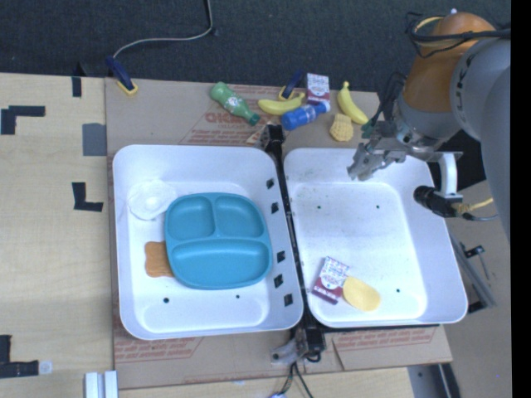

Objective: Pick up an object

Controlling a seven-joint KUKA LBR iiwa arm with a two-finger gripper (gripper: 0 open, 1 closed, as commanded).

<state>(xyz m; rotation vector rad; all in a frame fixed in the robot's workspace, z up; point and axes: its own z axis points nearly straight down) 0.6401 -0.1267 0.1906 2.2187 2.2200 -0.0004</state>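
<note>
My gripper (362,169) hangs over the far edge of the right bin (431,247), near its upper middle, with nothing between its fingers that I can make out. In that bin's near part lie a small red and white packet (330,279) and a yellow rounded piece (362,294) touching it. The left bin (133,305) holds a blue divided plate (219,240), a clear round cup (148,199) at its upper left and an orange-brown slice (156,259) partly under the plate's left edge.
Behind the bins on the cardboard lie a green bottle (233,103), two yellow bananas (280,104) (352,106), a blue bottle (300,116), a small carton (318,85) and a yellow waffle-like piece (341,127). The right bin's middle is bare.
</note>
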